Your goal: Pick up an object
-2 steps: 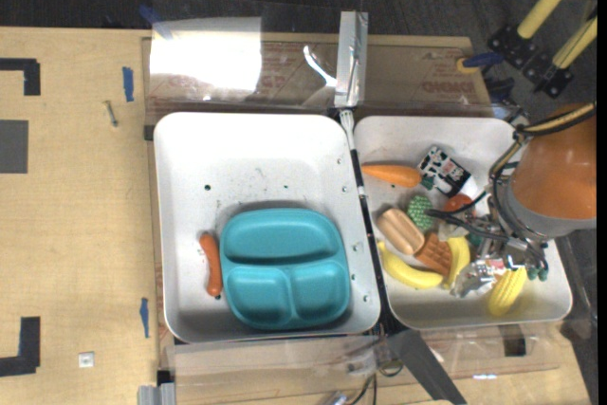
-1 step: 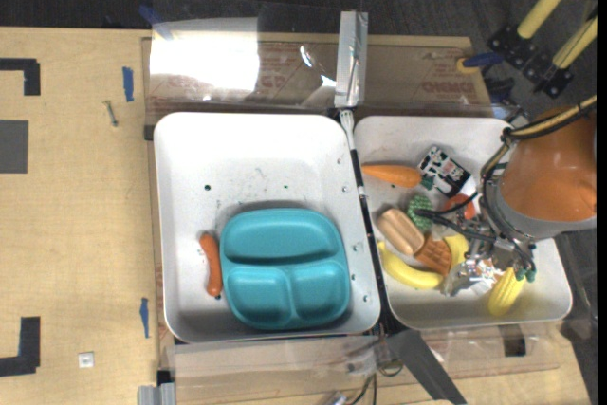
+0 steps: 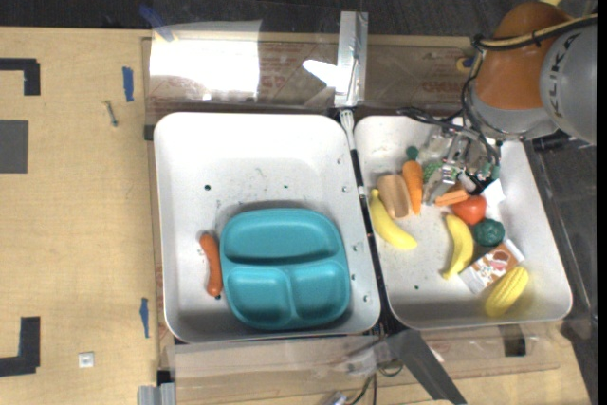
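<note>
Carrot (image 3: 412,184) lies in the right bin (image 3: 545,247), near its upper middle, tilted a bit, green top end toward the back. Bread roll (image 3: 395,195) sits touching its left side. Gripper (image 3: 446,177) is just right of the carrot, low over the bin floor; fingers (image 3: 435,188) point down-left and end right beside the carrot, nothing seen between them. Can't tell how far apart the fingers are, too much clutter and blur around the tips.

A red-orange piece (image 3: 467,202) w/ a small carrot-like stub lies just under/right of the gripper, a dark green round thing (image 3: 490,232) below that. Two bananas: one (image 3: 389,224) left of centre below the roll, the other (image 3: 459,246) curved, further right. Lemon-yellow item (image 3: 505,289) in the near right corner, touching a small red-and-white packet (image 3: 487,267).

Left bin (image 3: 180,156) holds a teal divided tray (image 3: 283,266) and an orange sausage-like piece (image 3: 212,263) along the tray's left edge. Arm (image 3: 517,71) w/ orange band comes in from upper right.
</note>
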{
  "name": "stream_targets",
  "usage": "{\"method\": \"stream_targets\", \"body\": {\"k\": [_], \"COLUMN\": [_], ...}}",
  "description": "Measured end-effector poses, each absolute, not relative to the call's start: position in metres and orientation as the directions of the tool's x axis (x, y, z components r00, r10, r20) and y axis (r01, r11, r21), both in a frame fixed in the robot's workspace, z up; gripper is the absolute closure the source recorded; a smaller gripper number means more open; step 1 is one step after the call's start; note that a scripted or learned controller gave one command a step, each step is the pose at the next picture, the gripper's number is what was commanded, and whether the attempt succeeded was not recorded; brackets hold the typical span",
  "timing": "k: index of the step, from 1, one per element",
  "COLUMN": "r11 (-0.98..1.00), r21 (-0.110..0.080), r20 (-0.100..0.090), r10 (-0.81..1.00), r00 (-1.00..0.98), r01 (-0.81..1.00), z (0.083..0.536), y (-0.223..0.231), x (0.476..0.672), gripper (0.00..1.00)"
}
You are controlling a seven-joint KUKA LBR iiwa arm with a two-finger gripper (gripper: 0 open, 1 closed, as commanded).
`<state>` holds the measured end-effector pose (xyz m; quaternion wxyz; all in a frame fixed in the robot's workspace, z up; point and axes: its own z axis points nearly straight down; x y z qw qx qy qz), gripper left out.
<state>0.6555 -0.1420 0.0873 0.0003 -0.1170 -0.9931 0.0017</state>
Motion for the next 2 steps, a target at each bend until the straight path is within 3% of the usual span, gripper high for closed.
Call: {"method": "stream_targets", "body": {"k": [2], "r11": [0.924], "r21": [0.001], "r20": [-0.007], "r10": [0.382], "r00": [-0.924], "r01": [0.382], "z": [0.089], "y": [-0.098], "x": [0.555], "gripper": [0.0]}}
